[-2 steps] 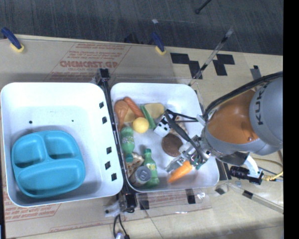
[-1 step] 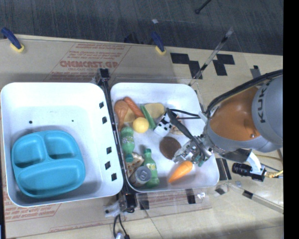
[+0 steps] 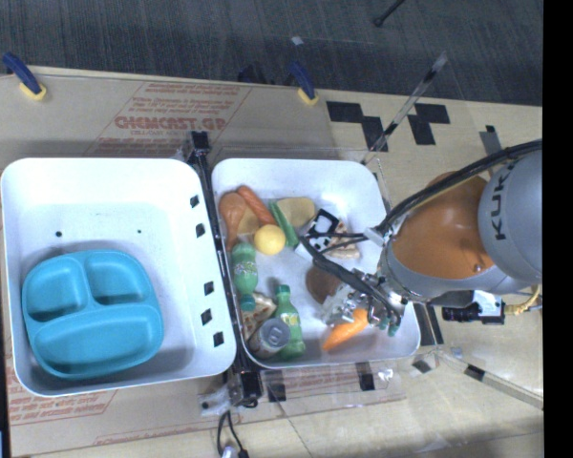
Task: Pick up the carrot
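Carrot (image 3: 345, 331) sits low in the right bin (image 3: 296, 172), around 5 o'clock near the front wall, not lifted yet. Gripper (image 3: 368, 308) is right on top of it, at its 1 o'clock; can't tell if the jaws are apart or clamped. Green bottle (image 3: 286, 324) at the carrot's 9 o'clock. Judging: approach done, confirmed grip and lift remain.

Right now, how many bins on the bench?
2. The left bin holds a blue divided tray. The right bin holds a pile of toy food, with the end effector at the carrot near its front right corner.
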